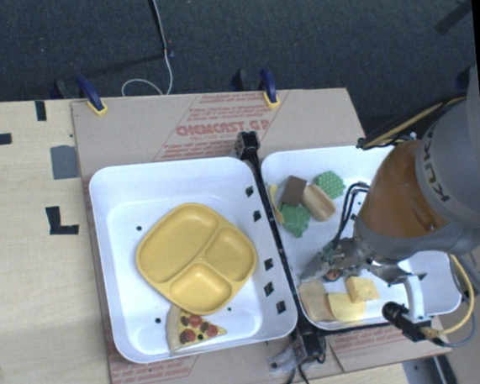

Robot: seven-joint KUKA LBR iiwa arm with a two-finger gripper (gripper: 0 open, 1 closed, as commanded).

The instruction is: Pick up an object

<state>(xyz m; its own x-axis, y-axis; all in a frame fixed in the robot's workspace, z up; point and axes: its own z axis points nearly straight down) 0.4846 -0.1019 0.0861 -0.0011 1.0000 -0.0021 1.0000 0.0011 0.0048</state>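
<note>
Camera view, hand (341, 263) — over cheese (353, 297) (touching unclear)

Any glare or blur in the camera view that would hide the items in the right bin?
Camera view: lighting even and soft, no hard glare on the white right bin; the arm casts only a faint shadow. The whole frame is mildly soft, so the pincer and the yellow blocks lack fine detail.
</note>
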